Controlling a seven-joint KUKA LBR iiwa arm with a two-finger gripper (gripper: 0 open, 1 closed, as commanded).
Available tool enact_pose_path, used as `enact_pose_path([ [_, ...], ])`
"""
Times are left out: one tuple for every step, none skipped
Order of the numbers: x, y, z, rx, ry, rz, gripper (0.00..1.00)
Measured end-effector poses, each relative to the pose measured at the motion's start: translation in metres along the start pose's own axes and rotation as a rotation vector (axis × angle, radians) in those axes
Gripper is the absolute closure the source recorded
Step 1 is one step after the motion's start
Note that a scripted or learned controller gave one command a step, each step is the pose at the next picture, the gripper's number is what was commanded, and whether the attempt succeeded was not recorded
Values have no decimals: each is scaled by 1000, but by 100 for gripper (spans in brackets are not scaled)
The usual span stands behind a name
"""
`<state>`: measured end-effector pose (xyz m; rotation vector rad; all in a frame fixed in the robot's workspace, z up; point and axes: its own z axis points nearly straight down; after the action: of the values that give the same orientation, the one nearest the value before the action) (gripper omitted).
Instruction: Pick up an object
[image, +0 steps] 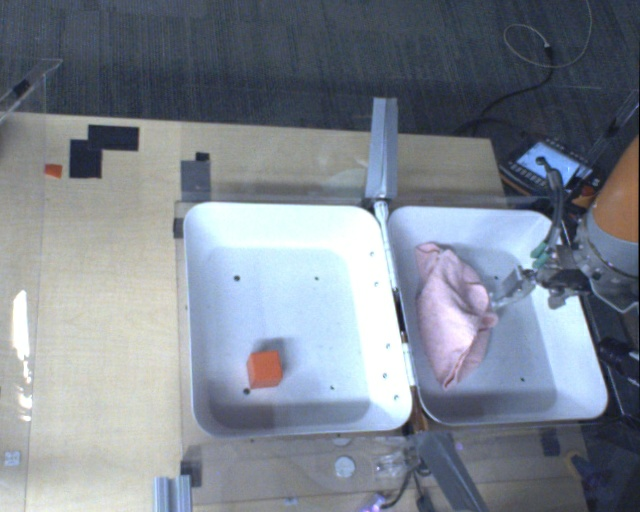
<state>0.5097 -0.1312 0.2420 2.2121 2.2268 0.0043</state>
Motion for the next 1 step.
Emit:
enact_pose_path([
  [9,-20,-136,-9,-2,260,0],
])
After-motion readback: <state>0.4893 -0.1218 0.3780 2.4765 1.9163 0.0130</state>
